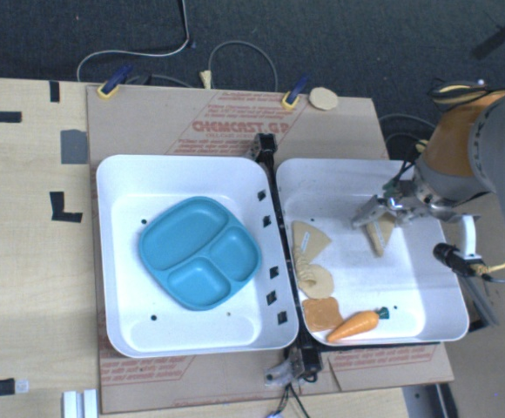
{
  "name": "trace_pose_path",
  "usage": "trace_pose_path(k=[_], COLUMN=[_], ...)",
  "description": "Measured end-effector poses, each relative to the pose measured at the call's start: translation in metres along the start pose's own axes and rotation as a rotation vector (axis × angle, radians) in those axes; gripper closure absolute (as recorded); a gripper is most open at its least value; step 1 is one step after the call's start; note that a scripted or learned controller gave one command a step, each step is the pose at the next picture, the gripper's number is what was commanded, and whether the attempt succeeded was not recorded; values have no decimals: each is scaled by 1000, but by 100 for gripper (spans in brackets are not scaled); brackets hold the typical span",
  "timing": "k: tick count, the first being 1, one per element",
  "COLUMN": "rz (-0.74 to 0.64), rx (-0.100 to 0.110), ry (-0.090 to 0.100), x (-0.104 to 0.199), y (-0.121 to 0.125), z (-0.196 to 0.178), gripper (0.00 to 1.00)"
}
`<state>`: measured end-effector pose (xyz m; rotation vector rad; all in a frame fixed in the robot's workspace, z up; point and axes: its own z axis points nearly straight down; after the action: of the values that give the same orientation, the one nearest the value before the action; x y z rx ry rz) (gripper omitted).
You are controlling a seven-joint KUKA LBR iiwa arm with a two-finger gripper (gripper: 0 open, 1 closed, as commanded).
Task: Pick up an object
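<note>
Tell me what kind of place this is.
Likely a robotics lab test bench, not a kitchen: two white bins clamped to a cardboard sheet, toy food such as a carrot, a blue divided plate, and loose cables.

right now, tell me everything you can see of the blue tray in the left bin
The blue divided plastic tray is a rounded square with three shallow compartments: one large across its upper left, two smaller along its lower right. It looks smooth, matte and empty. It lies flat, turned at an angle, near the middle of the left shallow white bin, resting on the bin floor, apart from all walls.
</note>
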<state>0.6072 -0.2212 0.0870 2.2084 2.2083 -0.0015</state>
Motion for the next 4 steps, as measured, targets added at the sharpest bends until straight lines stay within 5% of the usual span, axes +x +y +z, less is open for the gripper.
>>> trace_pose_path(k=[1, 2, 3, 4], rz=[-2, -3, -2, -4], rx=[-7, -8, -13, -10], ry=[4, 4, 2, 10], x=[2, 2, -5, -2], y=[4, 5, -29, -26], z=[-18, -17, -6, -18], gripper=[100, 0, 0, 100])
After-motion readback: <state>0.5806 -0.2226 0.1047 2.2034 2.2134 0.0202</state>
